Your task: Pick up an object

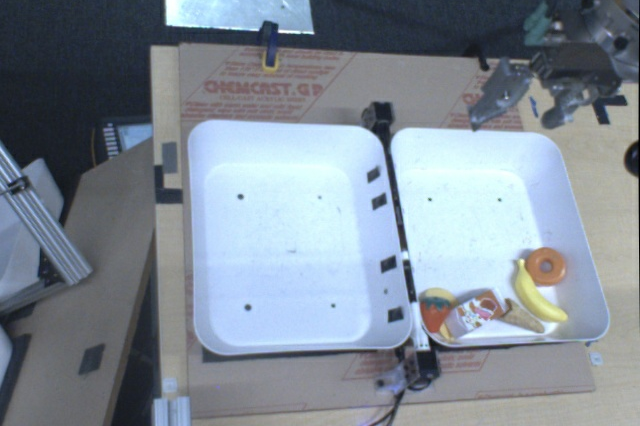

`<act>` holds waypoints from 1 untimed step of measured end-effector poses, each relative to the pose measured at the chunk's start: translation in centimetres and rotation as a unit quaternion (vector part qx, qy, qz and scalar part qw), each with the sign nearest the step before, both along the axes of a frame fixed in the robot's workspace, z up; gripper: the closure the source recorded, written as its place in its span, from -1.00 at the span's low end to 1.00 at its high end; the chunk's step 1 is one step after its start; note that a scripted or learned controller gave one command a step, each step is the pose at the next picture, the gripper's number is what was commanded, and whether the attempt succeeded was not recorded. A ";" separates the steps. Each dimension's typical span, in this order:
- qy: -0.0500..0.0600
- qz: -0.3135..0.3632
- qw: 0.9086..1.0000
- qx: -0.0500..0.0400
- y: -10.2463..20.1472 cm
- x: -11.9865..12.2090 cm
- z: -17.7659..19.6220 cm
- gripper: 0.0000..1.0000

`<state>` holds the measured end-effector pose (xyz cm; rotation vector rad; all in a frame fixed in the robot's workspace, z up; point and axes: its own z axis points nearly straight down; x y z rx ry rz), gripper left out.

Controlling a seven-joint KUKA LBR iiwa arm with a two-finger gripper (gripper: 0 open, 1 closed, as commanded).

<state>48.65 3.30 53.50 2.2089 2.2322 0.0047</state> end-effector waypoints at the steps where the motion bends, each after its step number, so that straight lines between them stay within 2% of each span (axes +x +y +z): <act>1: 0.000 -0.001 1.000 0.000 5.7 0.0 0.0 -1.00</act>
